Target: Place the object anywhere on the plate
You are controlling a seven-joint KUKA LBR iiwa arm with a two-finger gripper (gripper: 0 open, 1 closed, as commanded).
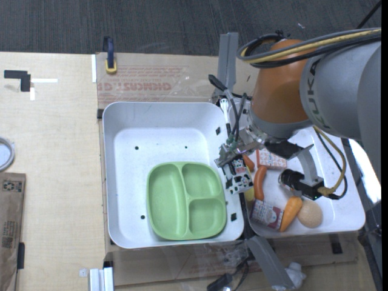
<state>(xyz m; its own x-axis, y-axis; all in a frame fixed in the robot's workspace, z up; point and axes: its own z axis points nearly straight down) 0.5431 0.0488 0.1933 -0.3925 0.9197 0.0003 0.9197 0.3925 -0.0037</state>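
Claw: the claw (235, 162) hangs low over the seam between the two bins, at the right rim of the left bin; whether it is clenched or released cannot be told, as the wrist hides it.
Arm: the grey arm (339, 83) with its orange band (279, 93) comes in from the right and covers the upper part of the right bin.
Plate: the green plate (187, 200), with three compartments, lies just left of and below the claw, in the lower right part of the left bin (121, 162).
Task's thing: which item is meant cannot be told; all loose items lie right of the claw in the right bin (345, 223).
Right of claw: an orange sausage-like piece (260, 182) just beside it, a red and white packet (271, 160) above that.
Further right and below: a red and white carton (265, 214), an orange carrot (291, 211) touching it, a beige egg-like ball (310, 214) against the carrot.
In the way: the raised rims of both bins stand between those items and the plate.
Bench: pale wood bench (48, 132) far left of the claw, with a tape roll (5, 154) at its left edge and a brown paper bag (11, 217) below that.
Behind bins: a cardboard sheet (151, 83) with red print, held by a blue and yellow clamp (109, 56).
Room: dark carpet floor (151, 11) beyond the bench.
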